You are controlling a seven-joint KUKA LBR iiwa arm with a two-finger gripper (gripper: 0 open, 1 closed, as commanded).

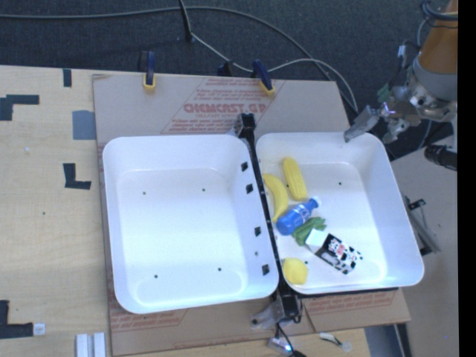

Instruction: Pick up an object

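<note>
I see two shallow white plastic bins with rounded corners sitting side by side on a sheet of brown cardboard (223, 110), joined along their shared edge by a row of black clips (256, 199). The left bin (134, 162) has a smooth, glossy floor. The right bin (372, 169) holds everything: a small cluster near its left wall. From my view, a corn cob (294, 178), yellow and bumpy, lies with its long axis running from upper left to lower right. Just beside it on the left is a smooth, curved yellow banana (276, 192), pointing roughly the same way. Below them a blue plastic bottle (295, 215) with a white cap lies on its side, cap toward the upper right, its body touching the banana's lower end. A green, leafy-looking item (308, 229) sits against the bottle, and next to that a small black-and-white box (335, 251) lies flat, slanting toward the lower right. A rounded yellow lemon (295, 271) rests near the bin's near-left corner, a little apart from the rest. The gripper (364, 125) hangs over the far-right corner of the right bin, well apart from the cluster, grasping nothing; I cannot tell how its fingers stand from here.
</note>
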